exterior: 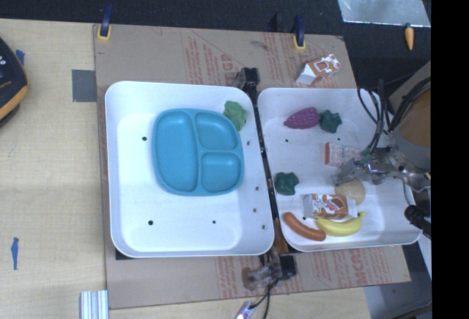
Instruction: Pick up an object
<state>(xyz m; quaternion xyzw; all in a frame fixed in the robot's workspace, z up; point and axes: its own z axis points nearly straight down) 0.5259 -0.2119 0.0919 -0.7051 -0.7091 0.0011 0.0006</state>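
Jaws (pixel 352 175) hang low over the right bin (pixel 297 99), among clutter at its right side; whether they are spread or pinching anything cannot be told. Just beside them lie a pale round object (pixel 355 191) and a clear packet (pixel 338 155). Nearer the front rim sit a banana (pixel 341 225), a sausage (pixel 303 227) and a printed packet (pixel 327 205). Left bin (pixel 121 163) carries a blue divided tray (pixel 198 151).

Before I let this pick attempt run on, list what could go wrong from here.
1. The tool sits low in the right bin amid a tight cluster: a clear packet, a pale round item and a small carton. It may catch two at once or none.
2. The banana and sausage lie against the bin's near wall, so a nudge could wedge them.
3. Loose cables hang above the bin and might snag.
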